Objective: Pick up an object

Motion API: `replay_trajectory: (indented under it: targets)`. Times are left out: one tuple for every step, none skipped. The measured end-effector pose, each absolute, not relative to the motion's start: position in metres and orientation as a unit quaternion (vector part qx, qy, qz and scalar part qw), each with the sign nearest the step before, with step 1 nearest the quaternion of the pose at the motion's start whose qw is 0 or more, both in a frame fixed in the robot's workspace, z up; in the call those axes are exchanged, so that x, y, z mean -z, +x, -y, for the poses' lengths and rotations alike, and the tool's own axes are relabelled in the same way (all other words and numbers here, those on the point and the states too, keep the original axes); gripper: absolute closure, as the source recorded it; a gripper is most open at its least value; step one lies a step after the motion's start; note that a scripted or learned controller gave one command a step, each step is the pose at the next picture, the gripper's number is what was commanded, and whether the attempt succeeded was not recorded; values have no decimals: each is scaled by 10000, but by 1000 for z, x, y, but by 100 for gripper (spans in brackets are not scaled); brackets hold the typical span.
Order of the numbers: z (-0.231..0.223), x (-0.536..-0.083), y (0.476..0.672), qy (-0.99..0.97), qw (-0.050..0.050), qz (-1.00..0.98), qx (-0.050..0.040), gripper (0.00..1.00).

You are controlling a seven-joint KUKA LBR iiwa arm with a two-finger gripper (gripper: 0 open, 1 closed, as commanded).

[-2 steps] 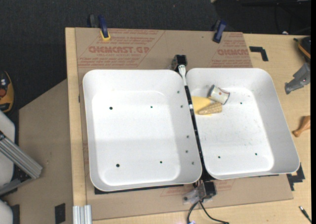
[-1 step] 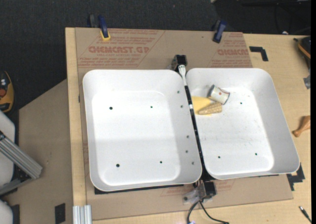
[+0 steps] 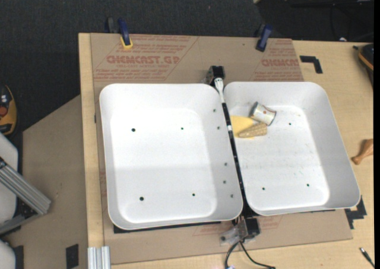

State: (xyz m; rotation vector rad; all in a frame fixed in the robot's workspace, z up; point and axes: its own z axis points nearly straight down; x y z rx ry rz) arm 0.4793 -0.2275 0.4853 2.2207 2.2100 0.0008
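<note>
A small silver-grey cylinder (image 3: 262,113), perhaps a metal cap or short can, lies tipped on its side in the right-hand bin (image 3: 332,161), in that bin's far left quarter, close to the wall it shares with the left-hand bin (image 3: 119,161). Touching the cylinder on its near-left side is a yellow wedge (image 3: 240,123), and just in front of that lies a tan, crumbly-looking piece (image 3: 252,133) that could be sponge or bread (too small to tell). The three form one tight cluster.

By its look, the cylinder is light, stiff and smooth, so it may roll or slip out of a pinch; taking it across its round body, with the fingers on either side of its axis, seems the surest hold. The yellow wedge and tan piece look soft and light, likely forgiving of a squeeze, though the wedge's thin edge sits low on the floor.

The bin floor is glossy white plastic, flat, with a few dark dots; things probably slide on it readily. Beyond the cylinder on the bin's near and right sides the floor is bare, giving room for a descent, while the shared wall crowds the left.

As for the gripper, I cannot tell how far open it is or whether it holds anything.
</note>
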Motion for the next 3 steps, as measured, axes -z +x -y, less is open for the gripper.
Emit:
replay_trajectory:
  targets:
    - [183,-315,480,7065,-74,-7077,29,100]
    - [226,-383,492,7077,44,-7065,-8,100]
    - [160,-545,480,7044,101,-7097,-62,100]
